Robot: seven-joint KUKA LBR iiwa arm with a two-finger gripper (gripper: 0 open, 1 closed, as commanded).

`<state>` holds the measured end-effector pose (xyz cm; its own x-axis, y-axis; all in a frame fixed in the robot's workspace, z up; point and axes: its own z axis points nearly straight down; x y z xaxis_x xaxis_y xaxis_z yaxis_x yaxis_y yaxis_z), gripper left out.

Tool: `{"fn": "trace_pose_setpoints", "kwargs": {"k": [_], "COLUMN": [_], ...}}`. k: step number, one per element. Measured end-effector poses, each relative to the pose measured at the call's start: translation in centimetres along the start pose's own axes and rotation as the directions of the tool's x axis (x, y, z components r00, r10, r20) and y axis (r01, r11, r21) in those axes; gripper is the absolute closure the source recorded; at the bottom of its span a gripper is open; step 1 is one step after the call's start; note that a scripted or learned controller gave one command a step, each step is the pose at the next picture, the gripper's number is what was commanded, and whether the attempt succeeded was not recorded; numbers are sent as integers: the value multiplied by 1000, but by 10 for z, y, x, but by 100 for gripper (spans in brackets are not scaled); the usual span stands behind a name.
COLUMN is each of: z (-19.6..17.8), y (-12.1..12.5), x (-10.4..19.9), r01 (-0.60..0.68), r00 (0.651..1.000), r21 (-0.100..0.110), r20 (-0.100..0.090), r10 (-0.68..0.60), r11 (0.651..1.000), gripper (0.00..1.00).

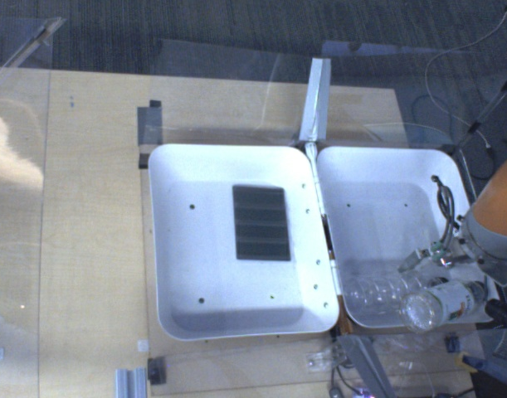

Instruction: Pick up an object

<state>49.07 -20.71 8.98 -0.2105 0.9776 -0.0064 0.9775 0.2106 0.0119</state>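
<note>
A flat black ribbed rectangle (261,222) lies in the middle of the left white bin (174,247). In the right bin (369,181), a clear plastic object (384,293) lies along the front wall, with a round transparent end (421,310) and a small labelled cylinder (454,298) beside it. My gripper (429,260) hangs over the right bin's near right corner. It is just above and behind the clear object, and I cannot tell whether it touches it. The grey arm with its orange band (498,201) comes in from the right edge.
A metal divider post (314,106) stands behind the seam between the bins. A black cable (444,197) loops over the right bin's right wall. Brackets and cables crowd the bench below the right bin. The wooden bench (79,222) stretches away to the left.
</note>
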Motion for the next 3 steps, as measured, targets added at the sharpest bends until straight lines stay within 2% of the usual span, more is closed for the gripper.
{"fn": "trace_pose_setpoints", "kwargs": {"k": [1, 2, 3], "z": [-2, 0, 3], "y": [31, 84, 171], "x": [114, 101, 60], "r01": [7, -23, 44], "r00": [1000, 1000, 999], "r21": [-10, -5, 2], "r20": [-3, -1, -2], "r10": [-7, 23, -44], "r11": [1000, 1000, 999], "gripper": [0, 0, 0]}}
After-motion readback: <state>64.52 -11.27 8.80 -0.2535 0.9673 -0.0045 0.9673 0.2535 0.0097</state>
